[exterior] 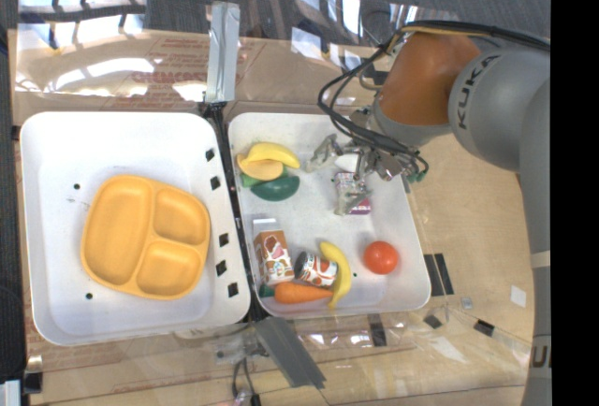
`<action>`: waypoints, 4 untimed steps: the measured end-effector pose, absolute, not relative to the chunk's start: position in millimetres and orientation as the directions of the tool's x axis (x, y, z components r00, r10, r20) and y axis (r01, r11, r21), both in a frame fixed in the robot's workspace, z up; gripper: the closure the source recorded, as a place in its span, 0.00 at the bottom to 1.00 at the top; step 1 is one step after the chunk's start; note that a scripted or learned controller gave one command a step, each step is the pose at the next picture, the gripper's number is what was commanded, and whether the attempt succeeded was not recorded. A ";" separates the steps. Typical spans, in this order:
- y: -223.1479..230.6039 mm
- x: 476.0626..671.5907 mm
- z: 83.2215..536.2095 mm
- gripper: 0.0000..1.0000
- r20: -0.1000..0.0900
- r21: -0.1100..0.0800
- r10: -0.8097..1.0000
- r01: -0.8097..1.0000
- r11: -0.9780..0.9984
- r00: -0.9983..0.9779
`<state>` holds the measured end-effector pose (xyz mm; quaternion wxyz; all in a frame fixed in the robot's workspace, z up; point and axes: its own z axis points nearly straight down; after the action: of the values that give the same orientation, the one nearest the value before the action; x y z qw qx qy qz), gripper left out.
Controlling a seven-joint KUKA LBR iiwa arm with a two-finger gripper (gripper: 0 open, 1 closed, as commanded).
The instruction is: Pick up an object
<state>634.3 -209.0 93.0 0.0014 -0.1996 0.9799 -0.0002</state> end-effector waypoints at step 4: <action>-209.8 628.6 121.8 0.00 0.001 0.001 -0.533 -0.533 0.846 -0.846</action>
<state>628.6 -209.8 121.8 -0.0004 -0.2775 0.9607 0.0003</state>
